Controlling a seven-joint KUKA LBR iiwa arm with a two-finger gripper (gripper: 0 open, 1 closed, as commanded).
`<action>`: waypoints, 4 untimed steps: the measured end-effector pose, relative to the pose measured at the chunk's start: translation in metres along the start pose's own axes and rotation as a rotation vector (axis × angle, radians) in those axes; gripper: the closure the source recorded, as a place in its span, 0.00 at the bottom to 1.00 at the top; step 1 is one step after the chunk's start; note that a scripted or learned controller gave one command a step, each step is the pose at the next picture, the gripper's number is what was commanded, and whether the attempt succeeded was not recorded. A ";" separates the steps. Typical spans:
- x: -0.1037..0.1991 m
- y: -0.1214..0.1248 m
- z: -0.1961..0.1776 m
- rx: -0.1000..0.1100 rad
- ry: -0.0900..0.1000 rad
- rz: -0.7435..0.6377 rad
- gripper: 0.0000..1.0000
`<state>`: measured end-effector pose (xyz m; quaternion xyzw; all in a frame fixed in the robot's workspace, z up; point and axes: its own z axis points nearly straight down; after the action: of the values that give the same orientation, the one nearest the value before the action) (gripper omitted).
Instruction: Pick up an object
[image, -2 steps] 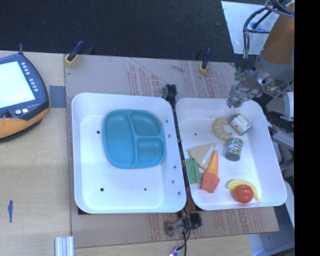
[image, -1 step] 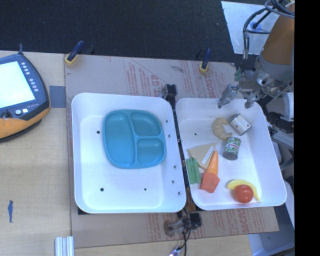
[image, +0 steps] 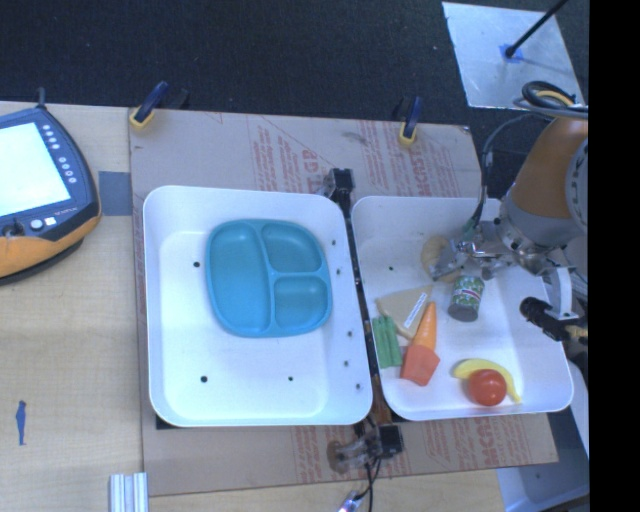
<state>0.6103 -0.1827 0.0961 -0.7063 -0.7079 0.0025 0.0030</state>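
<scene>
A grey robot arm (image: 545, 190) reaches in from the right over the right-hand bin (image: 535, 400), its gripper (image: 468, 255) low above a small can (image: 466, 296) that stands just below and beside it; whether the tool is spread or closed you cannot tell from this angle. You have the can as the nearest candidate, upright or nearly so, a short way toward the front of the bin from the tool. Further to the front left lie a carrot (image: 424, 345), its long axis running front to back with a slight tilt, a green piece (image: 386, 342) hard against the bin's left wall, and a tan wedge (image: 404, 305) touching the carrot. A tomato (image: 487, 387) rests against a banana (image: 483, 371) near the front rim. Open floor surrounds the can on its right, so you should find room there. The left bin (image: 170, 300) holds a blue divided plate (image: 269, 277).
</scene>
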 end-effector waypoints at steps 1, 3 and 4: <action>-0.001 0.001 -0.012 -0.001 0.000 -0.002 1.00; 0.075 0.023 -0.106 -0.005 0.000 -0.002 0.00; -0.004 0.044 -0.006 -0.004 0.000 -0.002 0.00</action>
<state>0.6540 -0.1861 0.1019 -0.7057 -0.7085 0.0010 0.0014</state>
